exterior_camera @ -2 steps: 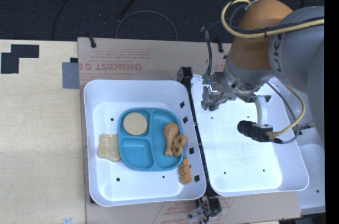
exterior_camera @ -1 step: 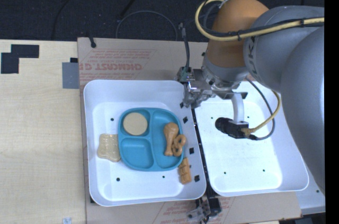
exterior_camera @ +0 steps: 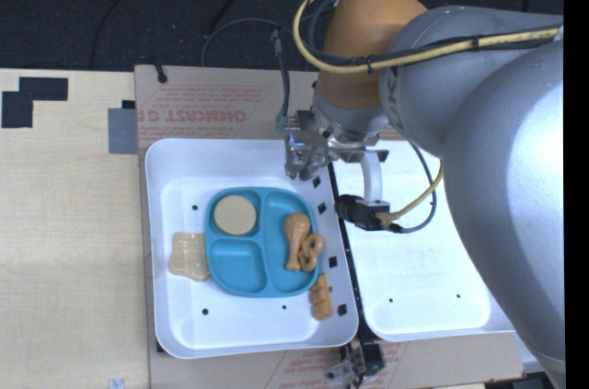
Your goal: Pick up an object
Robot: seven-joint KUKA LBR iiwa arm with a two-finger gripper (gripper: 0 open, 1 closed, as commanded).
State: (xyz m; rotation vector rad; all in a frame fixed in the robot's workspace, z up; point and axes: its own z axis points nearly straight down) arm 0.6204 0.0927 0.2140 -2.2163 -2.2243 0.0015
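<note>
The gripper hangs over the back edge of the left bin. Nothing is picked up yet. I cannot tell how it is set. The toy drumstick and pretzel lie in the blue tray, waiting.

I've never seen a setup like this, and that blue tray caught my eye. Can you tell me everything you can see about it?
The blue tray looks like smooth plastic with rounded corners, divided into three compartments. It lies flat, slightly turned, in the left white bin. A round tan disc sits in one compartment, a chicken-leg-shaped toy with a pretzel in another; the third holds nothing visible. A pale bread-like piece touches its left edge.
</note>
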